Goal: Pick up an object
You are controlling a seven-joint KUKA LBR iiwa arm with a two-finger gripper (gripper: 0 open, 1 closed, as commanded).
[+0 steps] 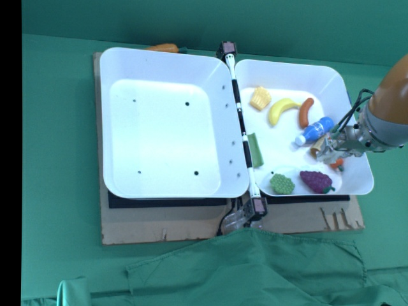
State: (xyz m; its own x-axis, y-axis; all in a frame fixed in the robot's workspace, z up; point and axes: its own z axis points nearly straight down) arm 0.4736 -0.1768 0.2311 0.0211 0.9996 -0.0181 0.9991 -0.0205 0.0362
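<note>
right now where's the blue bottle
In the camera view the blue bottle lies in the right bin, toward its right side, just right of the banana, below the red sausage and beside the gripper.

The arm (390,104) has a rounded orange segment above a grey wrist band. Thin black cables loop off its nine-o'clock side — toward a small metallic gripper (333,150).
</note>
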